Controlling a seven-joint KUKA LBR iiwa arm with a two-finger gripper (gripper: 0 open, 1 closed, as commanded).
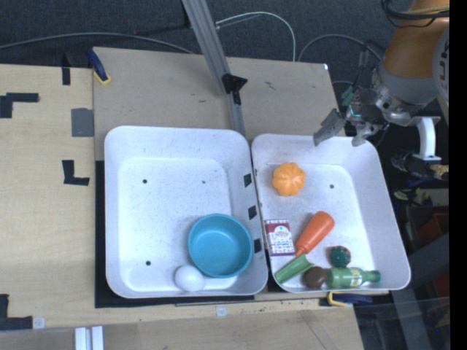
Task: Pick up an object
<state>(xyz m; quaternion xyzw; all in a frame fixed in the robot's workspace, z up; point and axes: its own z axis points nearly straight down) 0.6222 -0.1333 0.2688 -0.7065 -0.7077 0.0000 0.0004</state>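
Note:
The right bin [365, 168] holds an orange pumpkin-like fruit [288, 179], a toy carrot [311, 238] with a green top, a small red and white carton [279, 237], a green bottle [351, 276], a brown ball [315, 276] and a small dark green and red item [339, 255]. In the left bin [131, 159] lie a blue bowl [219, 244] and a white ball [189, 276]. My gripper [340, 131] hangs above the far right corner of the right bin, its two fingers spread apart with nothing between them.
A grey metal post [208, 39] slants up from the bench behind the bins. Cables [255, 22] lie on the dark floor at the back. The wooden bench top [44, 195] stretches left of the bins.

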